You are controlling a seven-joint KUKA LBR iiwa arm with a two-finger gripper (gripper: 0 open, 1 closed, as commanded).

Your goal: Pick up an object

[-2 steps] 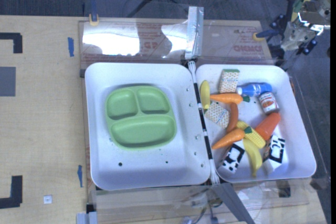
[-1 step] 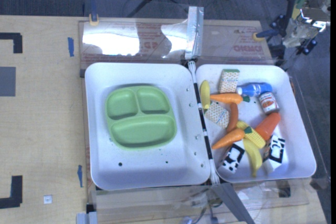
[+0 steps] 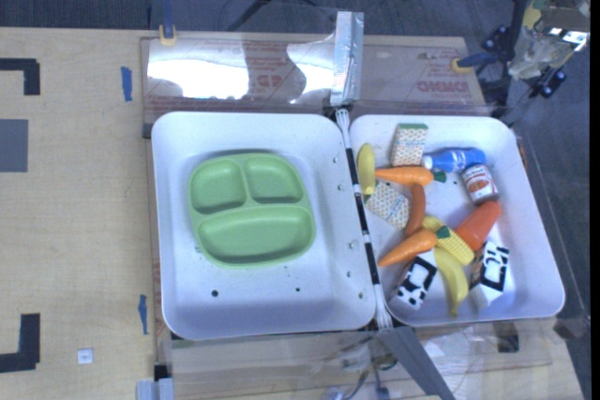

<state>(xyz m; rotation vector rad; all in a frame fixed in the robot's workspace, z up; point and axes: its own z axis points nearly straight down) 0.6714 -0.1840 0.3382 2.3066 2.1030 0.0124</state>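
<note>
2 white bins side by side. The left bin [image 3: 178, 295] carries a green 3-compartment plate [image 3: 251, 209], lying flat, the landmark for everything here. The right bin [image 3: 539, 229] sits just right of the plate and holds all the loose items, piled close and partly overlapping.

Nearest the plate's right edge:
- a small yellow piece [image 3: 366, 169], upright along the bin wall
- a speckled tan wedge [image 3: 389, 204] below it

Further right of the plate:
- a tan sponge-like block [image 3: 409, 143]
- 3 orange carrots [image 3: 403, 174], [image 3: 416, 206], [image 3: 408, 246], overlapping
- a corn cob [image 3: 455, 248] touching a yellow banana [image 3: 456, 284]

Farthest right of the plate:
- a blue bottle [image 3: 457, 159]
- a red-labelled can [image 3: 479, 184]
- a bigger orange carrot [image 3: 480, 222]

Right of and below the plate: 2 black-and-white boxes [image 3: 414, 281], [image 3: 492, 269].

The gripper [image 3: 548, 37] is far up and right of the plate, outside the right bin's far corner, well apart from every item and carrying nothing visible. Too small and cluttered to tell whether it is wide or narrow.
</note>
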